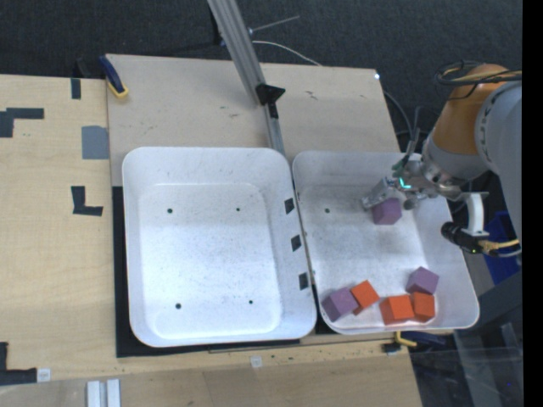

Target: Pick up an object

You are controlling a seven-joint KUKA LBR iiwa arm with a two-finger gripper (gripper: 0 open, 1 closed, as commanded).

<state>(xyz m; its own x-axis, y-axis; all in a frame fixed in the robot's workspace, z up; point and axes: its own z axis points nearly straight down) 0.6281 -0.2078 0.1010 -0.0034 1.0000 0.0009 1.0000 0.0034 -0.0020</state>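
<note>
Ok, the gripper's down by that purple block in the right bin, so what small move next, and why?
Probably a short straight lift to test the pick: the gripper sits right against the purple block in the right bin, apart from the other blocks, though a grasp isn't visibly confirmed.

the arm (488,134) is cut off by the right edge, its gripper (392,198) blurred.

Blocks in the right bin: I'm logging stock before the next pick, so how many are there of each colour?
Purple blocks: 3, one by the gripper at, one at, one at
Orange blocks: 3, at and
Total: 6, all in the right bin
</note>
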